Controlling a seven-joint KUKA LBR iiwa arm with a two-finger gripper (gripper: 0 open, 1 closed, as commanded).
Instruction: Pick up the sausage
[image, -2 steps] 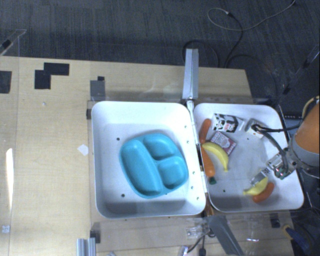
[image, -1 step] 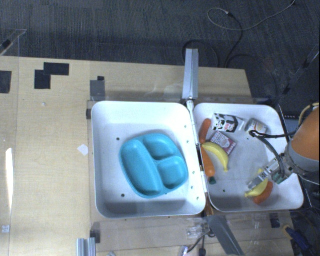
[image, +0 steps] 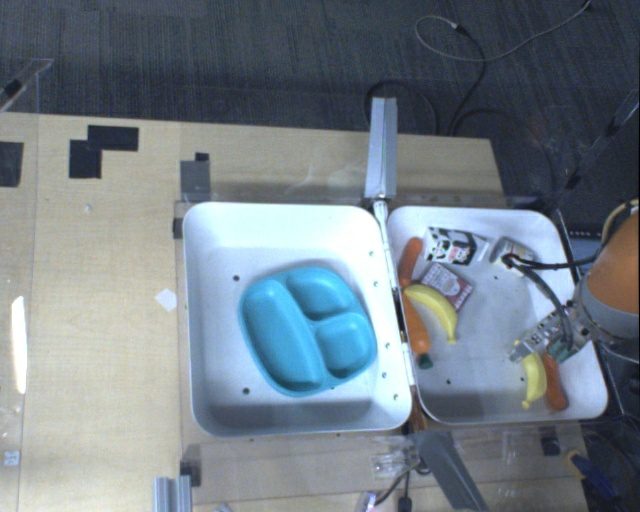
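Note:
A reddish-brown sausage (image: 410, 258) lies at the left wall of the right bin (image: 575, 405), near its far end. A second reddish, sausage-like piece (image: 553, 383) rests at the bin's near right, beside a small yellow banana (image: 533, 381). My gripper (image: 543, 341) hangs low over the right side of this bin, just above those two pieces. I see nothing held in it. It is far to the right of the sausage at the left wall.
In the right bin lie a larger banana (image: 433, 306), an orange carrot (image: 415, 328), a small carton (image: 450, 245) and a dark packet (image: 446, 285). The left bin (image: 215, 300) holds a blue divided plate (image: 306, 329). A black cable (image: 535, 275) runs to the wrist.

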